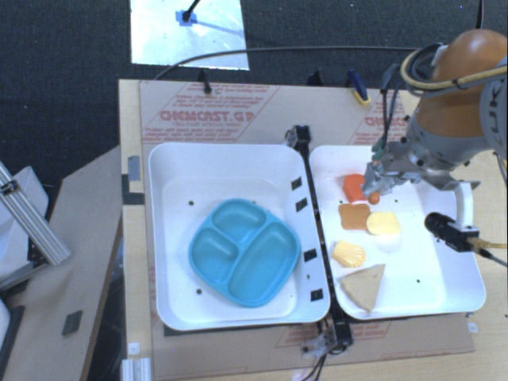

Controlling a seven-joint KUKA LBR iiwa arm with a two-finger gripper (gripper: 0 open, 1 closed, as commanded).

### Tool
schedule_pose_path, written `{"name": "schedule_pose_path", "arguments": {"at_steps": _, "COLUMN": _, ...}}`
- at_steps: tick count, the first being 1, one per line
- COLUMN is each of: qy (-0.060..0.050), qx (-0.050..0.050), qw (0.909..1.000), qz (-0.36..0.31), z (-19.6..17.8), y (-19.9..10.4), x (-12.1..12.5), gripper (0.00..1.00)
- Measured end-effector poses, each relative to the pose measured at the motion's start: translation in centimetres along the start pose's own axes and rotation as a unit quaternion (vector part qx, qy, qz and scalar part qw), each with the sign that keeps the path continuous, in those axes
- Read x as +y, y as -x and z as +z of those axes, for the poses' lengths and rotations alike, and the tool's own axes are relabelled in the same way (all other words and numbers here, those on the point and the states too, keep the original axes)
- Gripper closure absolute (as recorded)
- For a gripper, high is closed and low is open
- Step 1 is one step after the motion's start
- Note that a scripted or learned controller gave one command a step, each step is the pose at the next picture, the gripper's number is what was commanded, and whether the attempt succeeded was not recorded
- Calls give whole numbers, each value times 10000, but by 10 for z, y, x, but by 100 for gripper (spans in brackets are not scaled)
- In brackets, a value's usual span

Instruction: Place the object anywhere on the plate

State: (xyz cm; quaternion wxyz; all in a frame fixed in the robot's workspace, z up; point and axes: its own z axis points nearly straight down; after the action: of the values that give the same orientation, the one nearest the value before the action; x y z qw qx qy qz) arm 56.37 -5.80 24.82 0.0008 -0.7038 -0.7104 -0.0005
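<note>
Reaching in from the right, grey arm [452, 125] with its orange band, bent down over the far part of the right bin [460, 292]. Ending in the gripper [379, 182], low above the bin floor near the divider between the two bins. Open or closed: cannot tell from this angle, the tip being small and partly masked by the wrist. Nothing seen clamped in it.

Sitting just left of the gripper, touching or nearly touching it: a red-orange piece [353, 186]. Showing just below the tip: a small orange ball [373, 199]; resting on the bin floor or carried, impossible to say. Lying just beside that, toward the near side: a brown square piece [355, 216], with a pale yellow round piece [383, 224] against its right edge. Farther toward the near rim: a yellow shell-shaped piece [348, 254], then a tan wedge [363, 286], close together but apart from the gripper.

Resting in the left bin [182, 173], toward its near right part: the blue plate [244, 251], flat, split into three compartments, well apart from the gripper and across the divider from all the food pieces. Not yet bearing any of them.

Lying under both bins: a brown board [214, 113] with red lettering. Beyond it, on the dark floor: a silver sheet [186, 22].
</note>
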Motion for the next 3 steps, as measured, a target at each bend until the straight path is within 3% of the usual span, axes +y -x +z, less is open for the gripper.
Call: {"name": "schedule_pose_path", "arguments": {"at_steps": 3, "qy": -1, "qx": -1, "qw": 10000, "qz": -1, "z": 11, "y": -130, "x": -33, "gripper": 100}}
